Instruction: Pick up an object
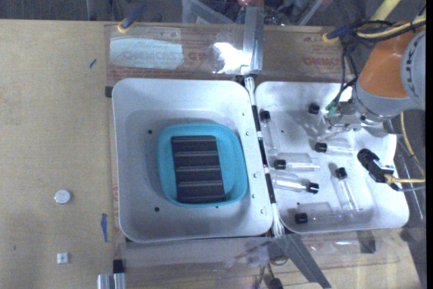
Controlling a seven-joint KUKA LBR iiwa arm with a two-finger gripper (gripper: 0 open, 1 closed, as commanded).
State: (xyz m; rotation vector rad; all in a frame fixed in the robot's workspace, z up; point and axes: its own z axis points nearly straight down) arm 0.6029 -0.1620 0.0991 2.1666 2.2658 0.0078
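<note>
A: Two white bins sit side by side on the bench. The left bin holds a light-blue tray with a dark ribbed insert.

B: And the right bin?

A: Several clear tubes with black caps lie scattered there. One capped tube lies near the bin's left wall, another capped vial is just right of it, and a long tube rests along the near edge.

B: Where is the gripper?

A: The gripper hangs over the far right part of the right bin, below the arm's orange band. A black cap sits just left of it.

B: Are its fingers spread or pinching something?

A: I cannot tell; they are too small and blurred against the white bin.
</note>
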